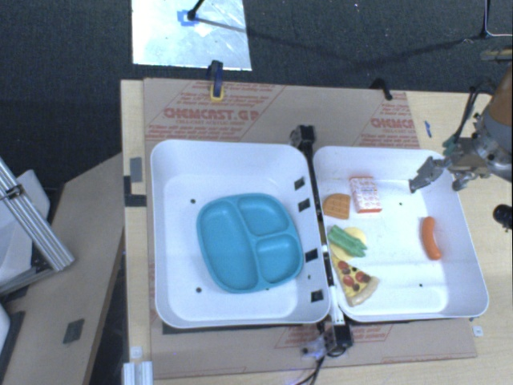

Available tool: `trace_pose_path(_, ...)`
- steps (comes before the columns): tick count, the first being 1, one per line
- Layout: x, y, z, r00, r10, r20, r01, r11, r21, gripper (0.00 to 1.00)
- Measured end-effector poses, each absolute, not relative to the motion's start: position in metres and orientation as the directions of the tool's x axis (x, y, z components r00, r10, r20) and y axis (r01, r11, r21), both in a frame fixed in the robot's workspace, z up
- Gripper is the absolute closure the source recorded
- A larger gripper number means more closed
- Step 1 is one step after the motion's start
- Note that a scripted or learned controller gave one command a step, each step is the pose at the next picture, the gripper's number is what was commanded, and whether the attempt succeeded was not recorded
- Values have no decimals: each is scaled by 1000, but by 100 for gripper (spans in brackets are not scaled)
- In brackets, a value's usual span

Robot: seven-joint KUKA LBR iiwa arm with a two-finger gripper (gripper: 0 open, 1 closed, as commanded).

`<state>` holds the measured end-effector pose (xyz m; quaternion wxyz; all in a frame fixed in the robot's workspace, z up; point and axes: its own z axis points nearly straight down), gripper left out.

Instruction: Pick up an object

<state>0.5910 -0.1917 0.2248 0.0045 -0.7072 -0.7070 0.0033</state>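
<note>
Claw [439,173] above right bin | glossy orange sausage [431,238] | flat pizza wedge [356,281]

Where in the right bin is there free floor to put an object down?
In the right bin, bare floor lies between the red box and the sausage, and along the near wall. The left edge is crowded: cookie, green beans, pizza slice.

A single camera sits fixed above the table [264,103] and looks down on it at a slant, far enough off to take in both white bins whole. The left bin [172,215] and the right bin [457,287] lie side by side across the middle of the view. The table's far edge runs near the top, with dark floor [64,46] beyond it. The arm [497,127] enters at the right edge.
</note>
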Motion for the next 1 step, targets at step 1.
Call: trace_pose_path(1, 593, -191, 233, -3, 1000, 0, 1000, 3, 1, 0)
